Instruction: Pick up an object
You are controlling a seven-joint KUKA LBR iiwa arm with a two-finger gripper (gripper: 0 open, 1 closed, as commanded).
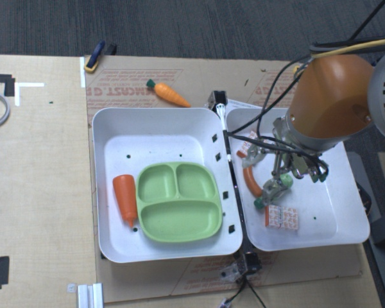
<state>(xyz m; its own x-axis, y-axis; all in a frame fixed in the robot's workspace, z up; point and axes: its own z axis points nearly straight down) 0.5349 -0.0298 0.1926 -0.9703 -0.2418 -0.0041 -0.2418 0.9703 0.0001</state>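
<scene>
My gripper [275, 188] hangs low over the right bin [346, 226], under the orange wrist band. It is just right of an orange-red sausage [251, 179] that lies near the bin's left wall. A small white packet with red print [282, 218] lies just below the gripper. A small green piece [260, 203] sits at the gripper's lower left tip; I cannot tell whether it is a loose object. The arm hides the bin's upper middle.
The left bin [109, 133] holds a green divided plate [179, 201] and an orange cylinder [125, 199] beside it. A toy carrot [169, 94] lies on the cardboard behind the bins. A blue-and-yellow item [94, 56] rests at the back left. Cables trail from the wrist.
</scene>
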